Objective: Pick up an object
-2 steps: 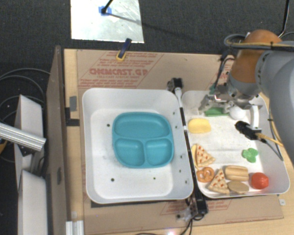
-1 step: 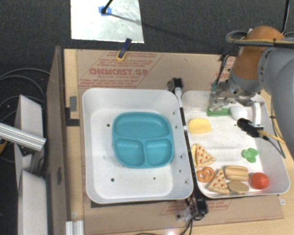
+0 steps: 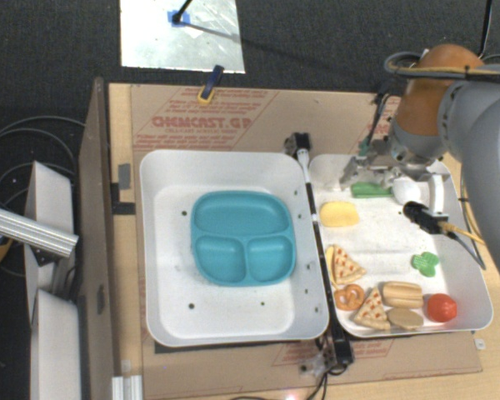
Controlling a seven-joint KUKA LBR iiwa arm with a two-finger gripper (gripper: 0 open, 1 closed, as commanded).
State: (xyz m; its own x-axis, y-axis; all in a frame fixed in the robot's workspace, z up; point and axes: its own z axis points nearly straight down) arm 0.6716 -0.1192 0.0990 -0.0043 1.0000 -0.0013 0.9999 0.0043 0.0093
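Observation:
My gripper (image 3: 373, 173) hangs low over the far end of the right bin (image 3: 483, 294), reaching in from the right. Directly under it, at its near edge, lies a flat green piece (image 3: 371, 190). A white egg-shaped piece (image 3: 406, 192) rests just to the right of that. A yellow piece (image 3: 339, 215) lies nearer, against the bin's left wall. I see nothing lifted off the bin floor.
The near half of the right bin holds two pizza slices (image 3: 345, 266), a pretzel (image 3: 348, 297), a bread roll (image 3: 402, 293), a red tomato (image 3: 441, 307) and a green broccoli piece (image 3: 426, 262). A blue divided plate (image 3: 242, 237) lies in the left bin (image 3: 167, 248).

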